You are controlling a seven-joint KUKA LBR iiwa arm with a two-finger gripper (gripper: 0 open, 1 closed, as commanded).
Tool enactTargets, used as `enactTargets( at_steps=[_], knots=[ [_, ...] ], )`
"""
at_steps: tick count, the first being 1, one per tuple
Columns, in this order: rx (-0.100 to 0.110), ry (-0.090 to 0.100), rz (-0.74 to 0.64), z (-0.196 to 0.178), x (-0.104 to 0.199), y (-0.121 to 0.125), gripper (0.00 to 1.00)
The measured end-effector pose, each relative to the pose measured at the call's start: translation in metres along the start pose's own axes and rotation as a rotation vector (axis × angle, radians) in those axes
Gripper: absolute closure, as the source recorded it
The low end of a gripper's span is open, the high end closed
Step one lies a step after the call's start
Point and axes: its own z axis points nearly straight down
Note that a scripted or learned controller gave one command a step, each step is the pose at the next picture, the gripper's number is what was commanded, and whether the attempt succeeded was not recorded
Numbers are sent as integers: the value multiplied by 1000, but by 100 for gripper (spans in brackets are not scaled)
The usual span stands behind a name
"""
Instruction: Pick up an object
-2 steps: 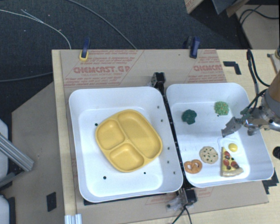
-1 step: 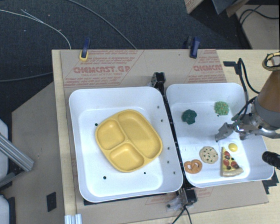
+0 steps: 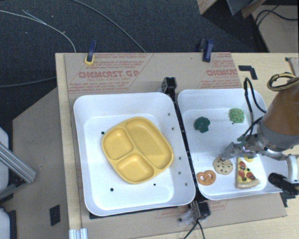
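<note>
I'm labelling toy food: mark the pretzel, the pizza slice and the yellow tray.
pretzel (image 3: 206, 177), camera view, its middle.
pizza slice (image 3: 246, 174), camera view, its topped face.
yellow tray (image 3: 149, 141), camera view, its largest compartment.

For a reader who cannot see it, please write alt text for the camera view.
A grey robot arm reaches from the right into the right white bin, its gripper low over a cookie and a pizza slice. That bin also holds a pretzel, dark green broccoli and a lighter green piece. The left bin holds a yellow divided plate.
</note>
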Motion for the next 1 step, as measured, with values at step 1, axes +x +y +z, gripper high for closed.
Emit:
enactTargets(
  at_steps=[1],
  knots=[
    [-4, 0, -1, 4, 0, 3, 0]
  ],
)
